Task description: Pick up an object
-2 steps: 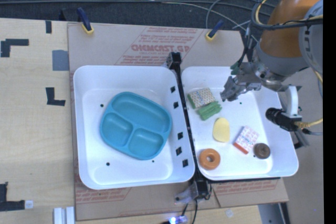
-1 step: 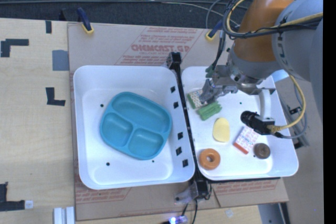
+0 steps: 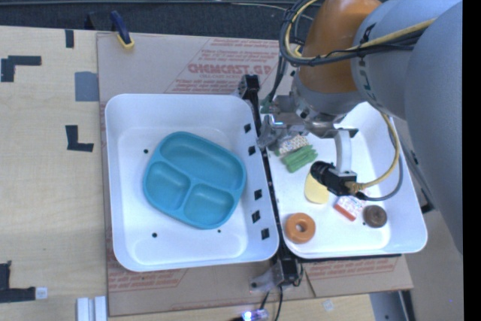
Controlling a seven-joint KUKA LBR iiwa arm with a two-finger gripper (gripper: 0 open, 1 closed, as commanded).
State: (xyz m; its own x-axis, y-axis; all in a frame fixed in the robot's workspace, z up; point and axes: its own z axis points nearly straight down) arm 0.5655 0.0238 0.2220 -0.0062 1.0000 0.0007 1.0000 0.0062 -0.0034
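My gripper (image 3: 279, 130) hangs low over the upper left part of the right bin (image 3: 406, 237), close to the wall between the two bins. Right under it lie a green ribbed piece (image 3: 299, 158) and a small white patterned item (image 3: 294, 142). Further down the bin sit a yellow piece (image 3: 316, 192), an orange ring (image 3: 301, 227), a small red and white item (image 3: 346, 207) and a brown round piece (image 3: 374, 216). The bulky grey and orange wrist (image 3: 338, 34) hides the bin's far end.
The left bin (image 3: 120, 124) holds a blue divided plate (image 3: 194, 179). A black fitting with a yellow cable (image 3: 333, 176) hangs from the arm over the yellow piece. Both bins rest on a cardboard sheet (image 3: 188, 64) on the bench.
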